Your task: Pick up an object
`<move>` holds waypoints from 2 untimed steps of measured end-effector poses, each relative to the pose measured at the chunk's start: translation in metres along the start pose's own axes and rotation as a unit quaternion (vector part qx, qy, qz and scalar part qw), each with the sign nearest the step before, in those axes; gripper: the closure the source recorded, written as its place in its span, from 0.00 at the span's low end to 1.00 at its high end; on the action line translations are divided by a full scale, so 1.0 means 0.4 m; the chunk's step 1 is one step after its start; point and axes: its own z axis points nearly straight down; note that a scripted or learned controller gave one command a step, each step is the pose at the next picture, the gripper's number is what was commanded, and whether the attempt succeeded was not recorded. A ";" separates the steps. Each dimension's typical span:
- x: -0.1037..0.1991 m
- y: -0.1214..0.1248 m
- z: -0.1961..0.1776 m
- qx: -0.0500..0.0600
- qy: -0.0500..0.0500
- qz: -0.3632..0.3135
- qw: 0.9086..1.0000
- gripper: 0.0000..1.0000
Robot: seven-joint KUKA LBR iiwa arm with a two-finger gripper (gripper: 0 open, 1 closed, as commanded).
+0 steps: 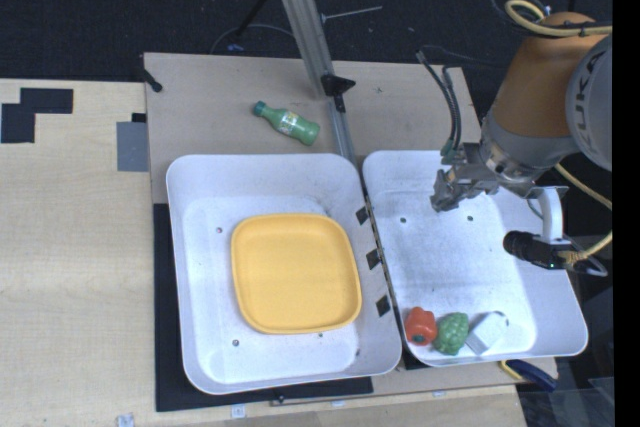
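My gripper [447,195] hangs over the far part of the right bin [440,255], with nothing visibly between its fingers. At that bin's near edge lie a red pepper-like toy [421,325], a green bumpy toy [452,332] and a small pale grey block [485,333], all well below the gripper in the view. A yellow square plate [296,271] lies flat in the left bin [200,215].
A green bottle [287,123] lies on its side on the bench behind the left bin. A metal rail [308,15] slants up from between the bins. Black clips [372,255] mark the shared bin edge.
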 end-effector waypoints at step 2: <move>0.239 -0.132 -0.032 0.000 0.000 0.000 1.000 1.00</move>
